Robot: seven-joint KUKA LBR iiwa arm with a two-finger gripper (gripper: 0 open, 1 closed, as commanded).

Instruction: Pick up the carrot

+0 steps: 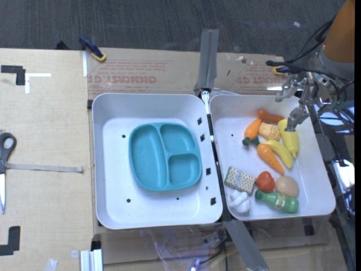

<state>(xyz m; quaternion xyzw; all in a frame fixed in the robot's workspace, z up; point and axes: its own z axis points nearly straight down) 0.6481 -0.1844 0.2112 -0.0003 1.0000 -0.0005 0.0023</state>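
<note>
Hovering over right bin [316, 208], gripper [295, 119] sat above yellow bananas [286, 145], finger gap unreadable at this angle, carrot [270, 157] lay mid-bin, touching bananas, just above tomato [265, 180], second carrot [251, 130] beside corn [269, 131], teal plate [166, 156] in left bin [107, 168]

the two shallow white plastic bins [152, 109] look smooth with a soft sheen. the teal divided plastic plate [166, 156], well left of the grey metal fingers [295, 119], is smooth and matt. just below the fingers, the orange plastic carrot [270, 157] and the yellow plastic banana [290, 141] look slightly glossy. the pale wooden tabletop [42, 145] is matt; brown cardboard [144, 75] lies dull behind.
</note>
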